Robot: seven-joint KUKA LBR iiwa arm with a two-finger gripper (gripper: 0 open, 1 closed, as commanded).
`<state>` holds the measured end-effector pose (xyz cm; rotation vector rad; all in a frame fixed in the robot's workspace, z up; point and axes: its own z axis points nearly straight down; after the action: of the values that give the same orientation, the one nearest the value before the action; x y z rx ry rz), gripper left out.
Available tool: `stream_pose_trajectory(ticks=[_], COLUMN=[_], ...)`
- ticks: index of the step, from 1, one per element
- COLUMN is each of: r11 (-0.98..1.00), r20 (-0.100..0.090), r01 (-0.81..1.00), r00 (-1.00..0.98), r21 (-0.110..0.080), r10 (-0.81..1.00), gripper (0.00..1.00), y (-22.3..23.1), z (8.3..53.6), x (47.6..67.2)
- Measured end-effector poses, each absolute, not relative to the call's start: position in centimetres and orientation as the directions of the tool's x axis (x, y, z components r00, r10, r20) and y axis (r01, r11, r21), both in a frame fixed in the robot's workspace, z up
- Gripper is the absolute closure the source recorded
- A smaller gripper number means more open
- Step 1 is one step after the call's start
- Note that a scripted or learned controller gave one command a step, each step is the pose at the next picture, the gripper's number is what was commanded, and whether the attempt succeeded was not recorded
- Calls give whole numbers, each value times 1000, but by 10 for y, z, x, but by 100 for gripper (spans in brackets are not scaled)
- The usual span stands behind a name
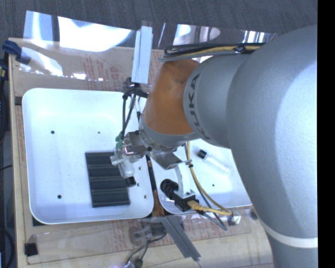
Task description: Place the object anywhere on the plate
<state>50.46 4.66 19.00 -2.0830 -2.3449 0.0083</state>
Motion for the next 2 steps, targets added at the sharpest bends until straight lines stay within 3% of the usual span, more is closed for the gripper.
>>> stream_pose_trajectory(ticks=[1,2], r11=[-55,-132], r20=[-1,1], r01=[998,991], r00=[55,132], r21=[-6,-4], r10=[999,991], gripper=[100,100], y=[127,47], z=[121,191], x=[569,536])
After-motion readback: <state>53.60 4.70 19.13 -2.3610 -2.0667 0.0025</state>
